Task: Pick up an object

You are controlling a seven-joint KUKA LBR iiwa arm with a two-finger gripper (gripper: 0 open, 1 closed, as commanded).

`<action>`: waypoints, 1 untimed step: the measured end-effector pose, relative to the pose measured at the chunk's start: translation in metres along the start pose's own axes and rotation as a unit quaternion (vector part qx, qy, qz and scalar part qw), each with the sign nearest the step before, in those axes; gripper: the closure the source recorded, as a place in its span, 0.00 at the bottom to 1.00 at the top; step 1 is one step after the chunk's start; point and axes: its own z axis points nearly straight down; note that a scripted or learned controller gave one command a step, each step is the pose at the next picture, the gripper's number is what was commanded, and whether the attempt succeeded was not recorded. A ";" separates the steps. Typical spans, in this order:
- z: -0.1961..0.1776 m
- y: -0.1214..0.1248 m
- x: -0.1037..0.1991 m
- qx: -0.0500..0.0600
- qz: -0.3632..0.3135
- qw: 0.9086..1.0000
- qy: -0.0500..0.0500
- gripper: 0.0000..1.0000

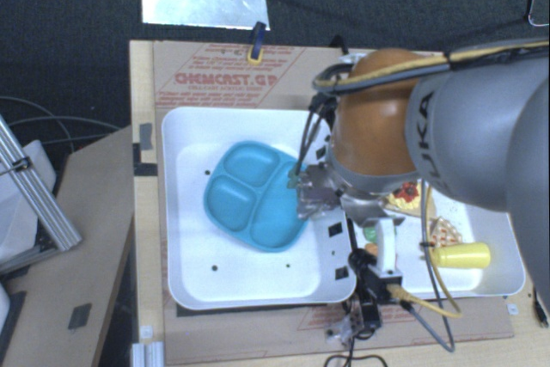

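Single fixed camera above bench, angled down on both bins (185, 211); arm (464, 133) looms close, entering right.

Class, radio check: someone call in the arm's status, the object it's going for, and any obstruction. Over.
Gripper low at blue divided plate's right edge, nothing seen held. Plate flat in left bin. Yellow object in right bin. Arm hides bin divider.

The blue plate (252, 206) looks like smooth plastic. The white bin (185, 228) is smooth, slightly shiny plastic too. The arm (481, 133) is smooth grey with a glossy orange band (378, 120). The board (228, 73) looks like matt brown cardboard.
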 end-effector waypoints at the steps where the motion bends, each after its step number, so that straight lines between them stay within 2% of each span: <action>1: 0.041 0.082 -0.064 -0.004 0.009 1.000 -0.003 1.00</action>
